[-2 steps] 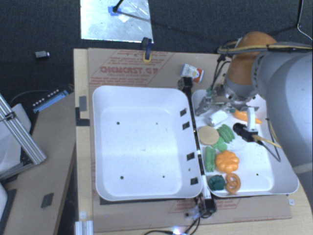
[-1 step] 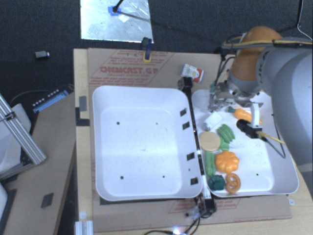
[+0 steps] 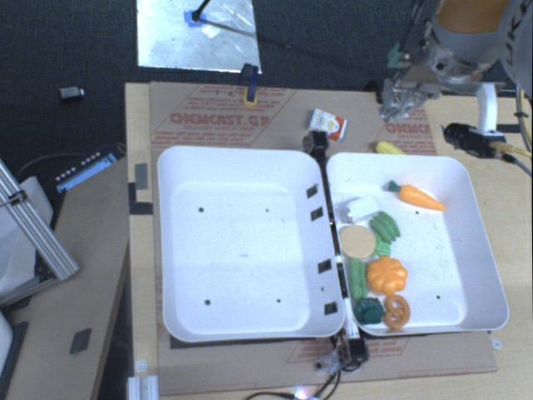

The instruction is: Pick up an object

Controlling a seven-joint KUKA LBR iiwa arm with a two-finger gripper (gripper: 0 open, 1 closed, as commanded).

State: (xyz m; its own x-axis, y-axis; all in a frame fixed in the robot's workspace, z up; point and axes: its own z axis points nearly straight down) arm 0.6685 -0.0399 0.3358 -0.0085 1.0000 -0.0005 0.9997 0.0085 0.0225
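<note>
The grey arm with its orange band [image 3: 466, 7] enters at the upper right, and its two-finger gripper [image 3: 402, 105] hangs above the brown cardboard sheet [image 3: 275, 115] behind the right-hand shallow white bin [image 3: 479, 248]. Nothing sits between the fingers; whether they are spread or closed cannot be made out at this slant.

The right bin carries all the toy food, gathered toward its left side. An orange plastic carrot with a green top [image 3: 416, 196] lies near the back wall. Below it are a small white block [image 3: 363, 207], a ribbed green vegetable piece [image 3: 385, 227] and a round tan disc [image 3: 358, 241] that touches the green piece. Farther forward lie a long pale green piece [image 3: 356, 275], an orange pumpkin-shaped toy [image 3: 387, 275], a dark green lump [image 3: 369, 310] and a brown pretzel-like ring [image 3: 396, 310], the last two side by side at the front wall.

The left-hand white bin [image 3: 241, 248] shows only small dark dots on its floor.

The cardboard bears red printing, partly covered by the bins; behind the left bin it reads roughly "CHEMCAST GP", and another red patch shows under the gripper, illegible. On the cardboard behind the bins rest a small white-and-orange carton [image 3: 326, 123] and a yellow oblong toy [image 3: 390, 148], the latter just outside the right bin's back rim.
</note>
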